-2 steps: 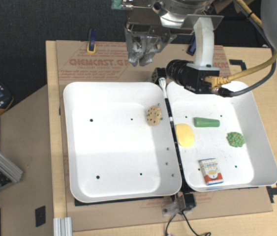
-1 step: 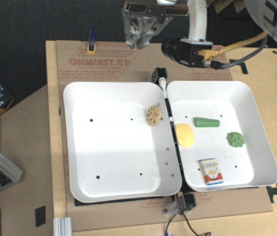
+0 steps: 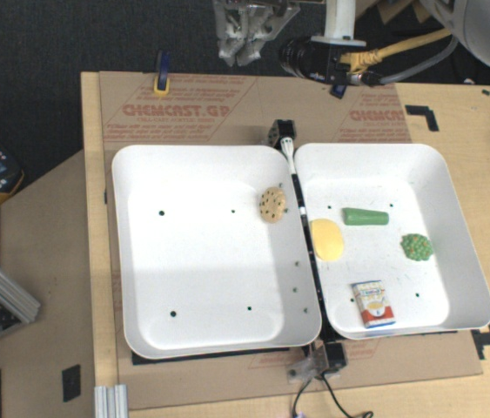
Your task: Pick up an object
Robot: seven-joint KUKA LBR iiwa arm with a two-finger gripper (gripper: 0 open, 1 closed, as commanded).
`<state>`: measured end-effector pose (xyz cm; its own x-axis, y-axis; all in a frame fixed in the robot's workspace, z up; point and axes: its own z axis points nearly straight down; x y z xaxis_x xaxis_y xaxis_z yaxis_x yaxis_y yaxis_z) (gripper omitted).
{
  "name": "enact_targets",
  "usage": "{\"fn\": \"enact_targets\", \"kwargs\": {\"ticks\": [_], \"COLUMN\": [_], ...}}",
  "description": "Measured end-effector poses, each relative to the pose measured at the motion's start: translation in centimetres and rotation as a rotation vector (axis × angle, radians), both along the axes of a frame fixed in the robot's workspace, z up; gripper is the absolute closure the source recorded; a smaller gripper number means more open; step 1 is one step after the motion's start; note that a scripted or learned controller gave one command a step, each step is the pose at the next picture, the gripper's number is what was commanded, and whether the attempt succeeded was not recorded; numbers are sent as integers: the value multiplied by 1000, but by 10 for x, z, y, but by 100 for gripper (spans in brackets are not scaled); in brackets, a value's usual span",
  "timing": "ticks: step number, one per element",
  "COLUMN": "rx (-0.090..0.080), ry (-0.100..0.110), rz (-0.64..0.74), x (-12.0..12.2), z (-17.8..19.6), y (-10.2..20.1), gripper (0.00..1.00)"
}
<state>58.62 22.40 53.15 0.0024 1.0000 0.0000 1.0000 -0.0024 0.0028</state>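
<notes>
- Nearest the camera, a small red-and-white carton (image 3: 372,304) lies in the right bin (image 3: 453,198), toward its front edge.
- Behind the carton sit a yellow lemon-like piece (image 3: 327,239), a green bumpy lump (image 3: 417,247) and a green oblong (image 3: 365,218), its long axis running left to right.
- A speckled cookie (image 3: 271,204) rests alone in the left bin (image 3: 140,233), well left of the carton.
- Farthest back, the gripper (image 3: 245,46) hangs beyond both bins with nothing between its fingers; their spread cannot be told. Every object lies forward of it.
</notes>
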Motion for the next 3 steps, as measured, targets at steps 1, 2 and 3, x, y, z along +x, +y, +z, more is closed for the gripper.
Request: {"fn": "enact_targets", "kwargs": {"ticks": [1, 2, 3], "rx": [0, 0, 1], "ry": [-1, -1, 4], "rz": [0, 0, 5], "x": [34, 67, 14], "z": [3, 0, 5], "y": [0, 0, 1], "gripper": [100, 100, 100]}}
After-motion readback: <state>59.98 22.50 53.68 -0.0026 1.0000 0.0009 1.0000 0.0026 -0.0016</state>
